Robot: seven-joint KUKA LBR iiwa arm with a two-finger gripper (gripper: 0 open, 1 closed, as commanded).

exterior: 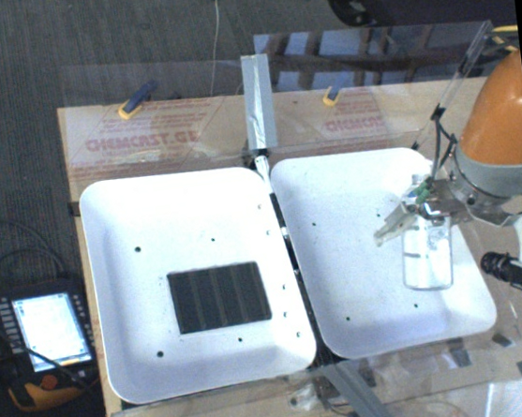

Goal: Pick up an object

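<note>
Item: left bin [112,221], shallow, white. Contents: one dark ribbed rectangular pad [219,296], lying flat near the middle of the floor, toward the near side, well apart from the arm.

Item: right bin [336,203], shallow, white, set just beside the left one with a narrow dark gap between. Contents: one pale, translucent bottle-like object [426,256], lying toward the right wall, long axis running near to far.

Item: arm, grey with orange band [505,116], entering from the right. The gripper [422,214] hangs over the far end of the translucent object, its pale metal parts splayed leftward. State of fingers: cannot tell (they blur into the white floor and the clear object beneath). Whether the object sits between them or merely below them is likewise not readable.

Item: handheld screen unit [45,330], left of the bins, on the dark floor; outside the work.

Step in hand, as judged: the approach or closing stage on the translucent object, the gripper being directly at its far end. No lift is evident; the object appears to lie on the bin floor.

Next move calls for: fingers straddling the object across its narrow width, a firm closure (clear smooth surfaces tend to slip), then a straight vertical lift clear of the right wall.
</note>
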